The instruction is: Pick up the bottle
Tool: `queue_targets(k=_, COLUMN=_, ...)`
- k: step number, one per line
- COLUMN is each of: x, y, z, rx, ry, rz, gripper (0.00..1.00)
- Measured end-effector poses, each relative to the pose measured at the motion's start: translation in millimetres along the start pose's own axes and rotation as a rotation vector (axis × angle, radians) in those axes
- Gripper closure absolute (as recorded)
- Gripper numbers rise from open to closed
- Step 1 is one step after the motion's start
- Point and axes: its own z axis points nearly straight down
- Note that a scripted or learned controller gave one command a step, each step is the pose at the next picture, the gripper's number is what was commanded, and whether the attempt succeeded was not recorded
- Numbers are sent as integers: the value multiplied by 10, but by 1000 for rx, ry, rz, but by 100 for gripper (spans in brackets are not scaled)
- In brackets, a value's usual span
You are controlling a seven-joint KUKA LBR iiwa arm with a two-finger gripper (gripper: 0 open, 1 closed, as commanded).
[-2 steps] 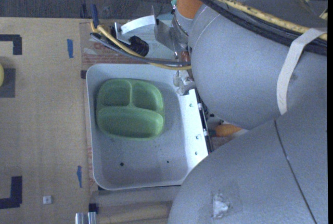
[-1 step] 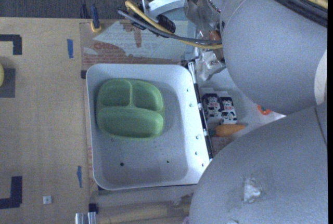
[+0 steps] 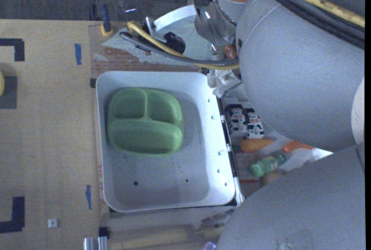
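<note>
Claw [image 3: 213, 21]: seen as bare metal hardware under the orange wrist band, well apart from the bottle toward the far side of the table; cannot tell whether wide, narrow or holding anything, since the working end is lost among cable and shadow. Bottle [image 3: 267, 165]: small, green, lying on its side in a narrow visible strip of the right bin [image 3: 232, 144], cap end toward the left bin, hemmed in by the grey arm links [image 3: 301, 69] above and below it. Lying flat probably because dropped loose into the bin rather than stood up; would likely need a grasp across the body, not the cap. Just beside the bottle, toward the claw: an orange item [image 3: 258, 144], close enough to get nudged or pinched along with it. Further the same way from the bottle: a black-and-white patterned piece [image 3: 244, 119]. Left of the bottle, over the bin wall: a green divided plate [image 3: 145, 121] resting in the left bin [image 3: 168, 199]. Judged not yet begun as a grasp: claw nowhere near the bottle, which remains untouched.
</note>
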Motion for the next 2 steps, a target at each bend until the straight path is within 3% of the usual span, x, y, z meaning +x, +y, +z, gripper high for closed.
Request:
queue_targets(k=1, x=-142, y=-121, z=1575, rx=1, ry=-1, rz=-152, gripper=100)
queue_targets(k=2, x=-213, y=-537, z=1740, rx=0, ry=4, rz=108, gripper=100)
